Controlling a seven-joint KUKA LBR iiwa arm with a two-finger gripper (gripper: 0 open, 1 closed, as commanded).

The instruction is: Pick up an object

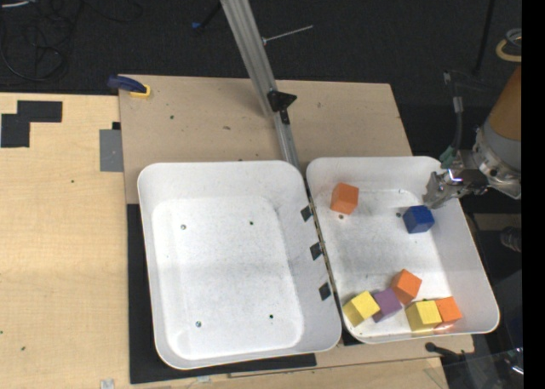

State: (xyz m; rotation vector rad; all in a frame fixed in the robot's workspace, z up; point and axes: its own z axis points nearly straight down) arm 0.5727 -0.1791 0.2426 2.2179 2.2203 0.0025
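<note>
The right bin (451,247) holds several small blocks. An orange block (345,198) lies near its upper left. A blue block (418,220) sits toward its upper right. At the front lie a yellow block (362,306), a purple block (387,302), an orange block (407,283), another yellow block (423,315) and another orange one (447,310). My gripper (440,184) hangs at the bin's upper right edge, just above and right of the blue block, with nothing seen between its fingers.
The left bin (170,183) stands beside the right one, with black clips (314,249) along the shared edge. A slanted metal rail (255,55) rises behind the bins. The wooden bench (213,123) extends behind and to the left.
</note>
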